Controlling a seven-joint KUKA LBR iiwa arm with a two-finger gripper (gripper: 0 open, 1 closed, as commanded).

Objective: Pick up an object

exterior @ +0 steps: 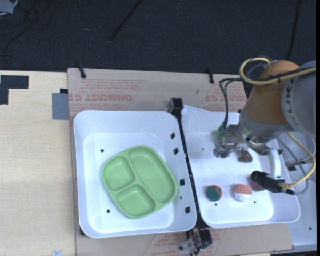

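My gripper hangs over the back part of the right bin, at the end of the grey arm with its orange band. A small brownish thing lies just to the right of the gripper, partly hidden by the wrist. Nearer the bin's front lie a green and red ball and a pink and white cupcake-like toy. A dark, reddish object sits right of them. Nothing shows between the gripper and these front objects.
The left bin holds a green divided plate. A black divider runs between the two bins. Cables loop from the arm over the right bin's right side.
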